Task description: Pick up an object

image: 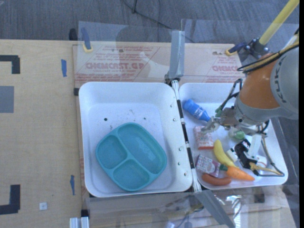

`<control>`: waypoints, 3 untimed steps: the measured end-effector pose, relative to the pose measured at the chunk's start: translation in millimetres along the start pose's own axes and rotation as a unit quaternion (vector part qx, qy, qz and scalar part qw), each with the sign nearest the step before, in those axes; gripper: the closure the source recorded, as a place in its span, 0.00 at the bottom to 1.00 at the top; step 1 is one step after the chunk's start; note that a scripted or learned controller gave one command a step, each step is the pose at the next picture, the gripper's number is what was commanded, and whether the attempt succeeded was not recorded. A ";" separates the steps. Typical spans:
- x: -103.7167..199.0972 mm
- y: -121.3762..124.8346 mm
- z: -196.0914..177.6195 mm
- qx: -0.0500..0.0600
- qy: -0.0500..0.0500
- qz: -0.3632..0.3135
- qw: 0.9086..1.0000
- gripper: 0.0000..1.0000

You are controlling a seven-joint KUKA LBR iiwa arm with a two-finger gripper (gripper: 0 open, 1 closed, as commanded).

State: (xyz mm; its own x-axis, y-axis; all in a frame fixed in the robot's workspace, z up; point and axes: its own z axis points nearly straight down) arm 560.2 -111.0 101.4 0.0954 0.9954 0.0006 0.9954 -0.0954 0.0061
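The right bin [275,148] holds several small items. A blue bottle [195,110] lies at its upper left. Below it lies a pink and white packet [204,139], then a yellow banana [222,153]. A second packet [206,164], a red sausage [214,179] and an orange carrot [240,174] lie along the front wall. My gripper [212,124] hangs low in this bin, just above the pink and white packet and right of the bottle. Nothing visible is carried by it.
The left bin [95,99] holds a teal divided plate [131,156]. A small green item [239,135] lies beside the wrist in the right bin. The arm with its orange band [259,87] covers that bin's upper right. A ridge [183,137] separates the bins.
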 end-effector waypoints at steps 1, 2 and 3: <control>-1.2 1.6 -10.5 -0.003 0.001 0.002 1.000 1.00; -1.2 1.5 -10.5 -0.003 0.001 0.002 1.000 0.00; 0.4 -7.2 6.8 -0.009 0.001 -0.032 0.999 0.00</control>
State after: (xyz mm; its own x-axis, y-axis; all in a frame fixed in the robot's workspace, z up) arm 553.1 -109.9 94.6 0.0321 0.9995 0.0007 0.9992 -0.0322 0.0249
